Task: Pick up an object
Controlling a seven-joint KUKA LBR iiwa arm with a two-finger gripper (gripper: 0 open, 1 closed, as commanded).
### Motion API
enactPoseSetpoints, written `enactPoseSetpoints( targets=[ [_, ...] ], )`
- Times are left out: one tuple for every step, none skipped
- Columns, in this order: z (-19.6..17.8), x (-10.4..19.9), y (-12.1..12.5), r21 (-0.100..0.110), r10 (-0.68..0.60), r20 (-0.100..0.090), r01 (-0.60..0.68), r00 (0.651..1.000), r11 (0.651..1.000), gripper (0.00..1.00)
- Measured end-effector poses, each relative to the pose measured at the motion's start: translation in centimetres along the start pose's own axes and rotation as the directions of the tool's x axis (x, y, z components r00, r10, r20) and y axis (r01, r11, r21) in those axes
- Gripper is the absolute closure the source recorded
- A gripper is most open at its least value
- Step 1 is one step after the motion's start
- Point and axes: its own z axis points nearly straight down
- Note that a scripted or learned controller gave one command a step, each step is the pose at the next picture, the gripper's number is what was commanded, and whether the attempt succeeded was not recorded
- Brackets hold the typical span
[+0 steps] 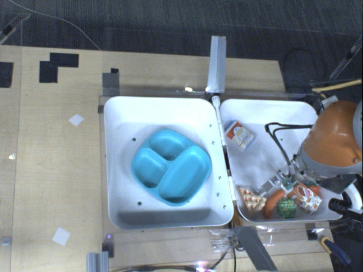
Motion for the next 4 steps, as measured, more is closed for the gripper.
enactPoseSetpoints(
  targets=[
    [-1.2,-0.1,0.3,-0.007,0.001,0.005,-0.001,1.0,1.0,1.0],
    [-0.5,-4.8,1.2,0.006,-0.161,-0.011,0.161,0.987,0.987,1.0],
    [0.1,-5.0,5.8,0.0,0.128,-0.003,-0.128,0.992,0.992,1.0],
    [0.2,-4.9,5.7,0.002,0.128,-0.004,-0.128,0.992,0.992,0.0]
  ],
)
